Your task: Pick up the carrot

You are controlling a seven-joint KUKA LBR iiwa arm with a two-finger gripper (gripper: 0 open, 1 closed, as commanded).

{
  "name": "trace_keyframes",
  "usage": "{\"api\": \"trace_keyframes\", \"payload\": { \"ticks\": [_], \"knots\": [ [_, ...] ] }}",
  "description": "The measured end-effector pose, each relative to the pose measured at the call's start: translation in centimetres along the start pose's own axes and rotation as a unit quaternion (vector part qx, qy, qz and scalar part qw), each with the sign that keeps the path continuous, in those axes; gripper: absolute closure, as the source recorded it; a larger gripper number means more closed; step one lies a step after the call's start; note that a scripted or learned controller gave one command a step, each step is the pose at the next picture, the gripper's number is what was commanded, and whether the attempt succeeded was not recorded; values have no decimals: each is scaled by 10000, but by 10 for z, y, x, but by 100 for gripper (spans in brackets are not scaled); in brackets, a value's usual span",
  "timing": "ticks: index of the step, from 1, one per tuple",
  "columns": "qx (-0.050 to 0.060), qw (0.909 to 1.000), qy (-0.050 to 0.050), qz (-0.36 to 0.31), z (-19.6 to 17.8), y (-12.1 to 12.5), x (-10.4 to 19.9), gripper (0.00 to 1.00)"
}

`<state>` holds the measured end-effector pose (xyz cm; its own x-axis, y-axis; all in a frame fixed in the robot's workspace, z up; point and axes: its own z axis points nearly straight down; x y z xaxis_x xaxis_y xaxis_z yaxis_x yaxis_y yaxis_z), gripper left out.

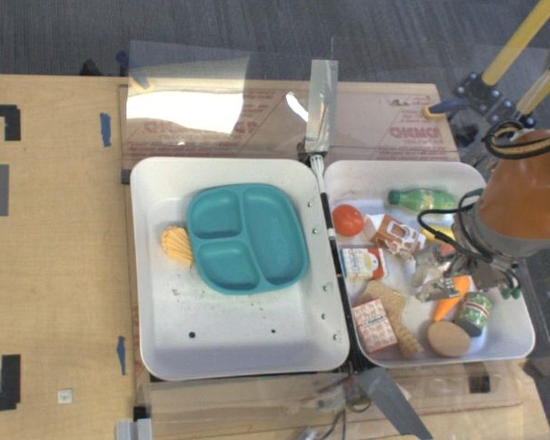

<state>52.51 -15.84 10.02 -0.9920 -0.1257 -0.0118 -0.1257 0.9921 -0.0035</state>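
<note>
The carrot (446, 304), a small orange piece, lies in the right bin (518, 342) near its front right, between a green can (475, 312) and a tan wafer (396, 315). My gripper (440, 280) is low over the bin, right at the carrot's upper end and partly covering it. The arm's grey wrist and orange band (522, 195) rise to the right. Whether the carrot is gripped is hidden by the gripper body.
The right bin also holds a green bottle (422, 198), red tomato (348, 220), snack packet (399, 238), white carton (362, 264), red box (374, 326) and brown potato (449, 339). The left bin (165, 337) holds a teal divided plate (247, 236) and a yellow shell (176, 244).
</note>
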Motion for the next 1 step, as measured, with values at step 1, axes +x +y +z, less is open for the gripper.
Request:
{"api": "trace_keyframes", "payload": {
  "ticks": [1],
  "knots": [
    [9, 9972, -40, -751, -134, 36, -27, 100]
  ]
}}
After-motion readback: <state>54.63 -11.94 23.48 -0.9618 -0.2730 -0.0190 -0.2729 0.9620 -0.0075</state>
